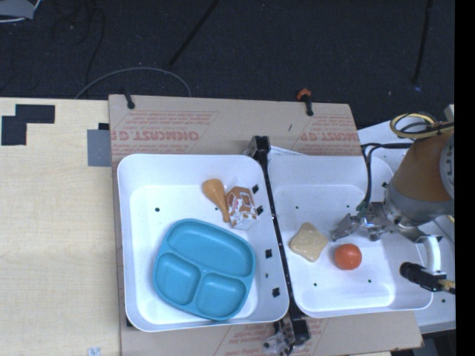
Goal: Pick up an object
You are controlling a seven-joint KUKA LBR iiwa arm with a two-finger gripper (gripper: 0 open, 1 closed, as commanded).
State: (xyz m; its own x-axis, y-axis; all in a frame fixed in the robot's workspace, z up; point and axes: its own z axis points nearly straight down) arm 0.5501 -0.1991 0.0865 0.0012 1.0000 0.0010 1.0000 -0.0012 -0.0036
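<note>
The tool (347, 228) is seen low in the right bin (326, 175), just above the tomato (347, 256) and right of the beige piece (309, 242). Whether it is open or closed cannot be told; nothing is seen gripped.

Risks are judged as follows: the round tomato may be rolled aside if it is touched off-centre; the flat beige piece may be missed or pushed against the floor.

In the left bin (141, 176) a blue tray (204, 269), an orange spoon (216, 195) and a brown packet (241, 206) are noted, well apart from the tool and behind the divider (271, 221). Nothing is seen in the way of the tomato.
</note>
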